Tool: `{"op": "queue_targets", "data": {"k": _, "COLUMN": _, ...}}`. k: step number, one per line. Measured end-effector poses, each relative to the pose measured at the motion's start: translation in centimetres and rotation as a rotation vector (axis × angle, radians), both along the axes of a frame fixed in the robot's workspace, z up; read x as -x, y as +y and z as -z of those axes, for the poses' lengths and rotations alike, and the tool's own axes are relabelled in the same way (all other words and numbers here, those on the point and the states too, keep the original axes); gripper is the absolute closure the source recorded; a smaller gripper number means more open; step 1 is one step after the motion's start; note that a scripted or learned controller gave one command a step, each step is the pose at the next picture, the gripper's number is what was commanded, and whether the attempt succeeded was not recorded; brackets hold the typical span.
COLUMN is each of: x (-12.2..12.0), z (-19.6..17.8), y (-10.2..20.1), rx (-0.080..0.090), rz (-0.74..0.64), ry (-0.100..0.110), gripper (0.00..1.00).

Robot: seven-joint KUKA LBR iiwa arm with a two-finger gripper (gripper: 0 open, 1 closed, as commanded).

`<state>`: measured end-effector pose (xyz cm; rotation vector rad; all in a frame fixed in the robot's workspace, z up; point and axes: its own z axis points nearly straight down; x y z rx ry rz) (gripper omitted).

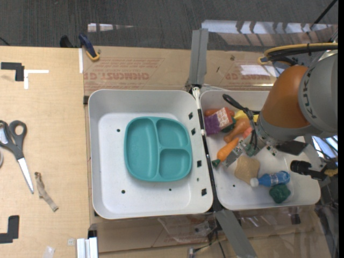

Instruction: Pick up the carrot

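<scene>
**Carrot crowded among neighbours, gripper right over the cluster**

Lies in the right bin, in its far half, nearer the left wall than the right. Touches or nearly touches a purple box on the side toward the left wall. Sits just beside a yellow piece toward the far edge. Hangs low over the spot just nearside of it: the gripper, under the arm's orange band. Open or closed on anything: cannot tell from this angle, with the wrist covering the business end.

Long axis: diagonal across the bin floor, running from the far-right end down toward the near-left. Which end is the thin tip: too small to say with confidence.

Likely trouble from here:

- Wrong object. Just nearside, toward the left wall, a second orange piece on almost the same diagonal. Easy to close on that instead.
- Double grab. With box and yellow piece packed so close, a fair chance of catching a neighbour along with the target, or wedging against one.
- Poor alignment. Closing along the diagonal rather than across it would probably roll or squirt the rounded body sideways.
- Shoving. Descending off-centre could push the cluster toward the left wall or nudge the tan block nearby.
</scene>
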<state>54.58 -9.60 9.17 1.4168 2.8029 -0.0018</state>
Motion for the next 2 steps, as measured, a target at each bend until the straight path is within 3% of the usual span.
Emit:
{"op": "queue_targets", "data": {"k": 1, "x": 0.0, "z": -0.9, "y": 0.0, "rx": 0.001, "rz": -0.003, "ry": 0.000, "gripper": 1.00}}
{"op": "queue_targets", "data": {"k": 2, "x": -2.6, "z": -10.0, "y": 7.9, "rx": 0.001, "rz": 0.226, "ry": 0.001, "gripper": 1.00}}
